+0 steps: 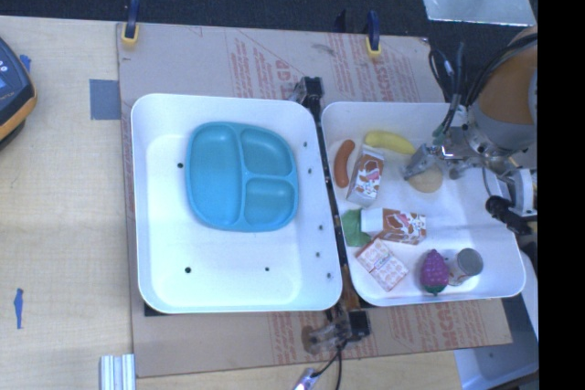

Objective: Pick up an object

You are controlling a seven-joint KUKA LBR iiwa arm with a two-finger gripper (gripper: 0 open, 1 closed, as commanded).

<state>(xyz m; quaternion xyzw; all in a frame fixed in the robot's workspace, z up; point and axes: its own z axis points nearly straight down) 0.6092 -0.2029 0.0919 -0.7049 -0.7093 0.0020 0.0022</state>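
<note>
Here the nearest candidate for picking is a small pale round thing (pixel 426 180), perhaps a bun or a potato, lying in the upper right part of the right bin (pixel 494 288). The gripper (pixel 430 162) sits right above and against it, with grey metal parts reaching over its top edge. Whether the fingers are wide, narrow or closed on it I cannot tell; the metal blurs together at this angle, and nothing is clearly seen between them.

Judging by its look, the round thing is light and probably a toy, smooth and a little slippery, firm enough to take a squeeze. Its rounded shape means a grasp should cross its widest middle, not its edge, or it could pop out sideways.

Just to its left lie a yellow banana (pixel 389 142) and a small carton (pixel 366 177), with a sausage (pixel 343 163) beside the carton. Lower down there is a flat printed packet (pixel 403 226), a green piece (pixel 350 227) by the bin's left wall, another flat packet (pixel 381 264), a purple berry-like fruit (pixel 433 271) and a small can (pixel 466 265) touching it.

The left bin (pixel 155 196) holds a blue divided plate (pixel 242 175). Both bins rest on cardboard on the table (pixel 55 242).
</note>
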